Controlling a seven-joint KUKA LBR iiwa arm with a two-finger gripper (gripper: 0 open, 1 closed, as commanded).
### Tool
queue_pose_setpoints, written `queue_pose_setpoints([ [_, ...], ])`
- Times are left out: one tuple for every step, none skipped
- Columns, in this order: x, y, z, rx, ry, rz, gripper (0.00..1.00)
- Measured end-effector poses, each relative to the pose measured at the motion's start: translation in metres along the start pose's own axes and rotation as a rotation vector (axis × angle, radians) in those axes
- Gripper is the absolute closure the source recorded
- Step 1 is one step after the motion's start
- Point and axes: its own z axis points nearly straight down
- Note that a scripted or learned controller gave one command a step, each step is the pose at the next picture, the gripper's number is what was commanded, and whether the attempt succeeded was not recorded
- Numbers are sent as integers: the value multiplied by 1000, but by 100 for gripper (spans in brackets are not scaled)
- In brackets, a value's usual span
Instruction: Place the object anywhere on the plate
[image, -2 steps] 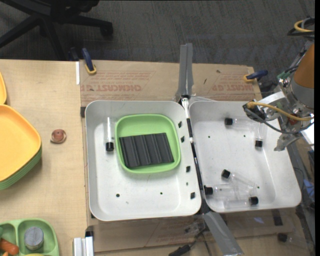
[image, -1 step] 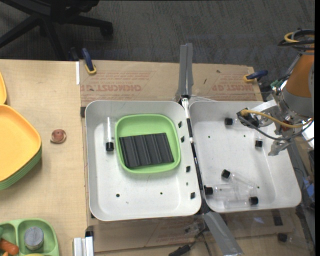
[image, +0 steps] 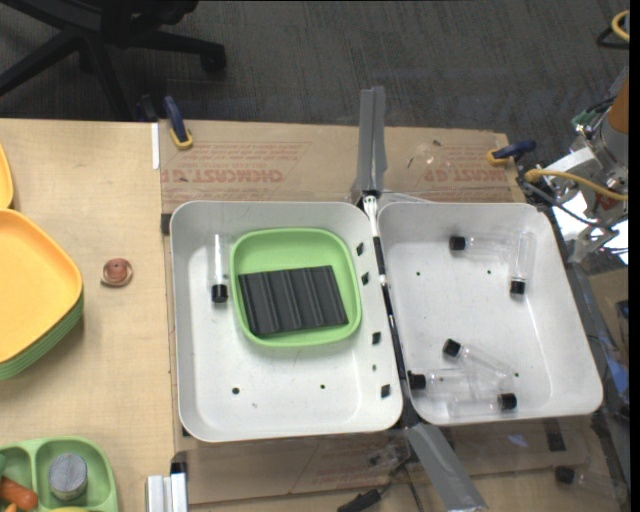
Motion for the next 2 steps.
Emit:
queue_pose_setpoints([
  [-2,-51,-29,1,-1,65,0],
  [0,-24,27,1,-2,72,0],
])
